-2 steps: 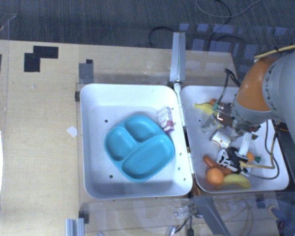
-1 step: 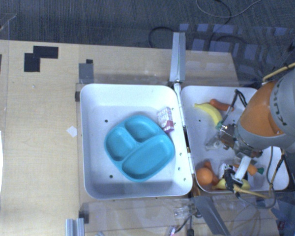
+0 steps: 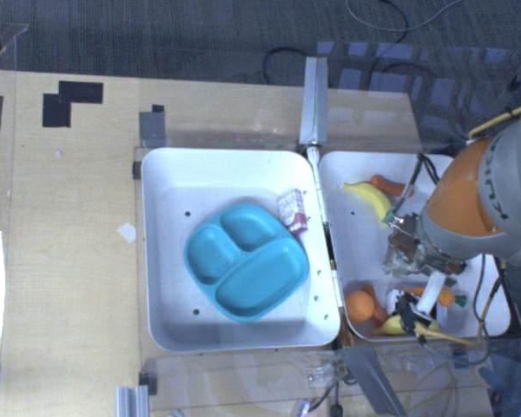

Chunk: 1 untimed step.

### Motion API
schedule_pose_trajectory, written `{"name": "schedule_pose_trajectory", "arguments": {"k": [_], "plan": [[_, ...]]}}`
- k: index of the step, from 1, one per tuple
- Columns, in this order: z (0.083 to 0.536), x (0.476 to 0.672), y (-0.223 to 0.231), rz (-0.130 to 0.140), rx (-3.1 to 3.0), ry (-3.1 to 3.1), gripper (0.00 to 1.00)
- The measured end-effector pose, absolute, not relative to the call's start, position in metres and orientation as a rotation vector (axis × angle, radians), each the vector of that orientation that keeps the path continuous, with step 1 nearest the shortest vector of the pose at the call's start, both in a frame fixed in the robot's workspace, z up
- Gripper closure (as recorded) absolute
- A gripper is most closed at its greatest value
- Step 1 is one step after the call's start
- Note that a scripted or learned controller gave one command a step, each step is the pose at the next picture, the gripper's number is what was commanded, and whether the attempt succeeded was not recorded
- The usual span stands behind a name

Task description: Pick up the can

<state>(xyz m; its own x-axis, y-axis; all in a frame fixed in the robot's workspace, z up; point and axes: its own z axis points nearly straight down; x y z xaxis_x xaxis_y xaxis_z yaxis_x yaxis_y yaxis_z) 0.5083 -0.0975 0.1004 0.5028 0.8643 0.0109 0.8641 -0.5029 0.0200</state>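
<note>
The can (image 3: 293, 211), small with a pale and dark red label, lies on its side in the left bin (image 3: 161, 233). It rests against that bin's right wall, just past the far right corner of a blue divided plate (image 3: 247, 261). My gripper (image 3: 403, 252) hangs low over the middle of the right bin (image 3: 343, 250), well to the right of the can and across the wall between the bins. Nothing shows between it and the can.
In the right bin a banana (image 3: 370, 198) and an orange carrot-like piece (image 3: 385, 183) lie at the far side. An orange (image 3: 360, 305) and a yellow item (image 3: 389, 325) sit at the near edge. The arm covers that bin's right half.
</note>
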Motion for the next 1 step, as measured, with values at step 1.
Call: {"name": "schedule_pose_trajectory", "arguments": {"k": [1], "plan": [[0.1835, 0.4879, -0.0528, 0.002, 2.86, 1.3, 1.0]]}}
